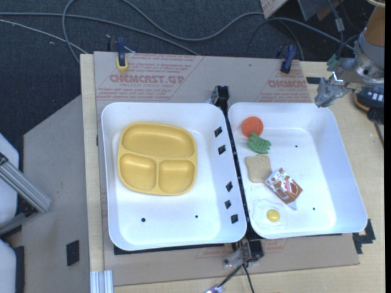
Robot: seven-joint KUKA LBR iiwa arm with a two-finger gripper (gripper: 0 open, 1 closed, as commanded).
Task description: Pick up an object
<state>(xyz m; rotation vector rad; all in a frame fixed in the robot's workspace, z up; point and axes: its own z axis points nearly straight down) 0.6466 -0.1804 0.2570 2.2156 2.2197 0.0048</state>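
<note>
The arm point(374, 38) is cut off by the top and right edges, so just its wrist end shows. The gripper point(325, 94) is small and blurred above the right bin's point(342, 163) far corner. The print on the small snack packet point(285, 187) is too small to read.
</note>
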